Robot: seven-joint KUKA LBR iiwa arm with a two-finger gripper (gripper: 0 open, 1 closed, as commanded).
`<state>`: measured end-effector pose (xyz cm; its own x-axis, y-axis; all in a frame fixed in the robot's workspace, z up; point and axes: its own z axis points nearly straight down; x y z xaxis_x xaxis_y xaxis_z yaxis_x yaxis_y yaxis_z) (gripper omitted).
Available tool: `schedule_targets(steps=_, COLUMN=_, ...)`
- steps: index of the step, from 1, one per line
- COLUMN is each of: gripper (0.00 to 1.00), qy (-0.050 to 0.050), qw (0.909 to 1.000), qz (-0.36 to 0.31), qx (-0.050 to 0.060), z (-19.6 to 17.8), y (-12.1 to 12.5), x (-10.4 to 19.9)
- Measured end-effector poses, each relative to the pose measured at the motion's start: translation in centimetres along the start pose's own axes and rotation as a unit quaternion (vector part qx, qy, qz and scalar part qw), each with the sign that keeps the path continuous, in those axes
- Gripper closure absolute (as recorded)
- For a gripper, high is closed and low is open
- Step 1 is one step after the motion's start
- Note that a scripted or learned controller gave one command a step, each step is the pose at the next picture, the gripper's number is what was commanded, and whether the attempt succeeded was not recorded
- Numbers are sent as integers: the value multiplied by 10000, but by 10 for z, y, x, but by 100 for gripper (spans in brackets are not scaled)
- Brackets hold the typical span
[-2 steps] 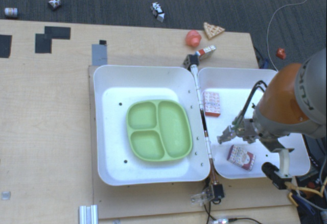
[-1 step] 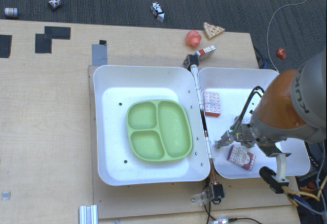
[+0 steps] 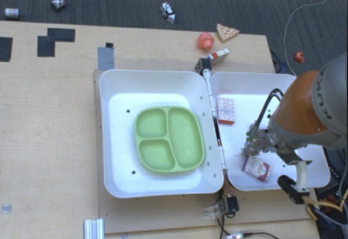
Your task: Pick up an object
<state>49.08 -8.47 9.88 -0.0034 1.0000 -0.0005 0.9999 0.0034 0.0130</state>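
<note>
In the right bin (image 3: 239, 96) lie two small packets: a pink and white one (image 3: 225, 110) near the bin's left wall, and a red and white one (image 3: 256, 168) toward the front. My gripper (image 3: 252, 147) hangs low over the bin, just above the red and white packet's back edge. The arm's orange band and grey wrist cover the bin's right half. I see nothing held between the fingers.
The left bin (image 3: 117, 123) holds a green three-compartment plate (image 3: 168, 139). Behind the bins on the bench lie a red ball (image 3: 205, 41), a pizza-slice toy (image 3: 227, 31) and a small red and white tube (image 3: 220, 54). Small bits lie scattered on the dark carpet beyond.
</note>
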Motion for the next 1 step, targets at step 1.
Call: schedule_targets(steps=1, gripper=0, qy=1, qw=10000, qz=5, qx=2, z=0, y=0, x=0)
